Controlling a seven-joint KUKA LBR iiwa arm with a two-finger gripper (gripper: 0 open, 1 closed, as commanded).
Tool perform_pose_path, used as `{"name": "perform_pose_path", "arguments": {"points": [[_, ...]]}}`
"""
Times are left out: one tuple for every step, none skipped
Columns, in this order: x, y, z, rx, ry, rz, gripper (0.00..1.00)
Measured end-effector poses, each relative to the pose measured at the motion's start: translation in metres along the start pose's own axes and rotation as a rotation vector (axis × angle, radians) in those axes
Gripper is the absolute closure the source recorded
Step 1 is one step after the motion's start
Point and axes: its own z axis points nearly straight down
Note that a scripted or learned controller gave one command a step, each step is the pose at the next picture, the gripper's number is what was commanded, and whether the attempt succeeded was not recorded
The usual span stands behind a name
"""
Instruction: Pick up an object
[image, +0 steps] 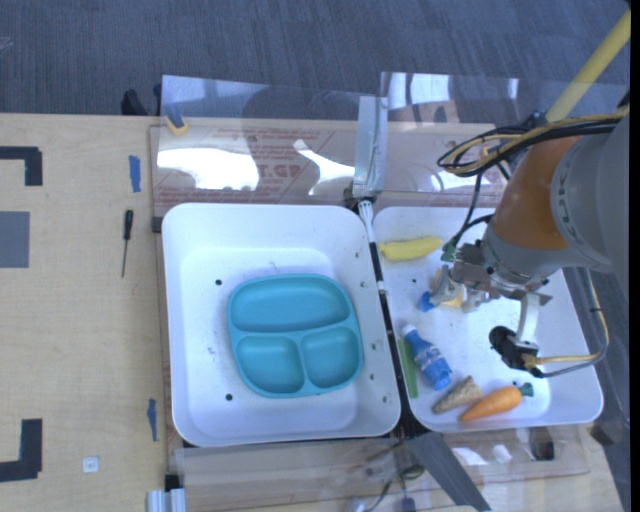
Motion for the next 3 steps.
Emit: {"name": "perform_pose_path", "arguments": {"points": [[0.0, 0.0, 0.001, 0.001, 0.0, 0.0, 0.0], [-0.001, 0.007, 0.012, 0.004, -0.001, -0.155, 0.0], [-0.002, 0.009, -0.001, -0.004, -0.001, -0.154, 1.0]]}}
